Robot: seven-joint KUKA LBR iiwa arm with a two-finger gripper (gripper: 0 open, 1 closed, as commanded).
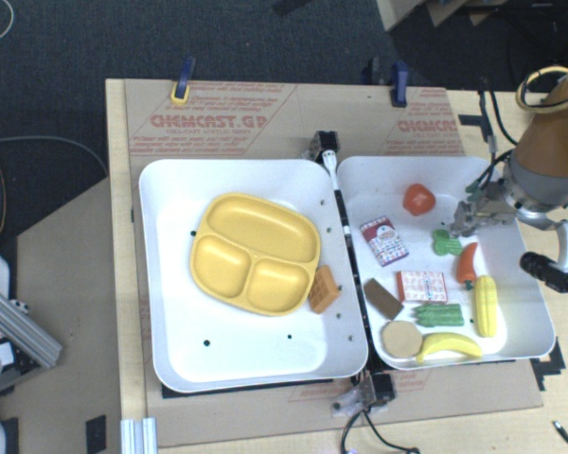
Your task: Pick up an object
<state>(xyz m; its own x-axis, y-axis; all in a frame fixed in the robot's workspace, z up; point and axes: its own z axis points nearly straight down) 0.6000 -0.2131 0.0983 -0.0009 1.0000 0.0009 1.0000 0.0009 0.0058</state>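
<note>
From my console the pick looks unfinished: nothing is lifted, and everything lies flat in the bins. Largest first, the left bin (170,253) carries a glossy yellow divided plate (254,253) with a brown crusty piece (324,289) at its edge. The right bin (535,334) holds the smaller toys: a smooth banana (448,347), a ridged corn cob (486,305), printed cards (421,285), a round red tomato (418,199) and a small green piece (445,245). The gripper (466,218) hovers just above that green piece, probably the target, but I cannot tell how wide it stands or whether it grips anything.
</note>
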